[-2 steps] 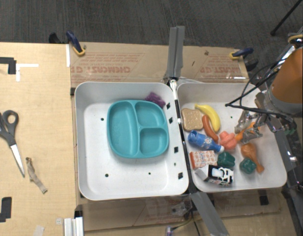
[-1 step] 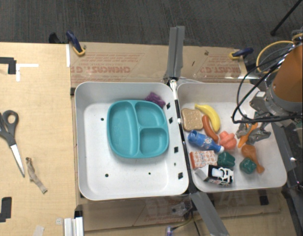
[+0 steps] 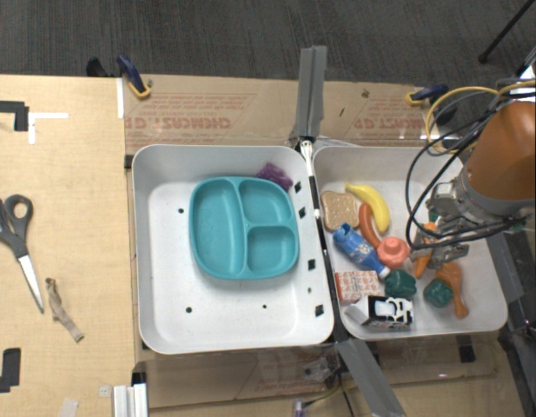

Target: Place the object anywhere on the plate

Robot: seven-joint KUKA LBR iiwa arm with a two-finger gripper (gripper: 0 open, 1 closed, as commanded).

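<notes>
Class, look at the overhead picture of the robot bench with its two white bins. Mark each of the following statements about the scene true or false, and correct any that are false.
1. The teal plate lies in the left bin. True.
2. A banana rests on the plate. False: the banana lies in the right bin, and the plate's compartments hold nothing.
3. The plate has three compartments. True.
4. The scissors lie inside the right bin. False: they lie on the bench, left of both bins.
5. A purple object sits beside the plate's far edge, inside the left bin. True.
6. The gripper hangs over the left bin. False: it is over the right bin, among the toys.
</notes>
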